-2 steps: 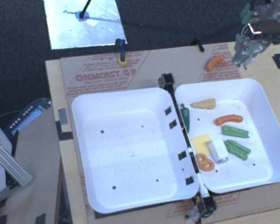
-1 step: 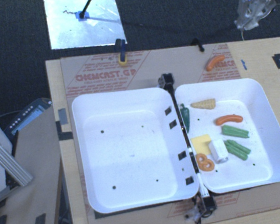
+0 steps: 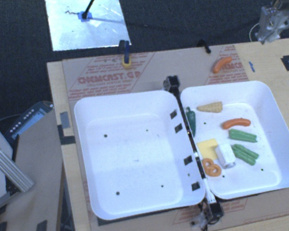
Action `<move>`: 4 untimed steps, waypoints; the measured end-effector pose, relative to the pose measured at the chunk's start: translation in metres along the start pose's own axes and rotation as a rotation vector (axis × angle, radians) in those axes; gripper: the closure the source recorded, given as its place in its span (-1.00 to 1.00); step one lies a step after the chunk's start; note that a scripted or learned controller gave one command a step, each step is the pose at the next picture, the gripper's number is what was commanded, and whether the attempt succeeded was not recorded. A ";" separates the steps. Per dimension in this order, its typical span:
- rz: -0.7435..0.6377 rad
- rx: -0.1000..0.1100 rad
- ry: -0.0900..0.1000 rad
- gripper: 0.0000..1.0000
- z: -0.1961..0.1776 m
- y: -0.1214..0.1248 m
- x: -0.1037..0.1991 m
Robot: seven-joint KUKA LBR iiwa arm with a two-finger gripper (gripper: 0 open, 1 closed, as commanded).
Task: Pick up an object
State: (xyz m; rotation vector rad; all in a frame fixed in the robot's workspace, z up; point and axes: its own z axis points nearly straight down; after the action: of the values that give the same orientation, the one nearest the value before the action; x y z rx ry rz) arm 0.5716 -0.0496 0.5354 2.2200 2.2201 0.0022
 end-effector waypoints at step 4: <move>0.001 -0.001 -0.001 1.00 0.000 0.012 -0.113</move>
State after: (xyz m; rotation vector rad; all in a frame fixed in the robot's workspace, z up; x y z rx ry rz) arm 0.5832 -0.1629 0.5358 2.2203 2.2186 0.0020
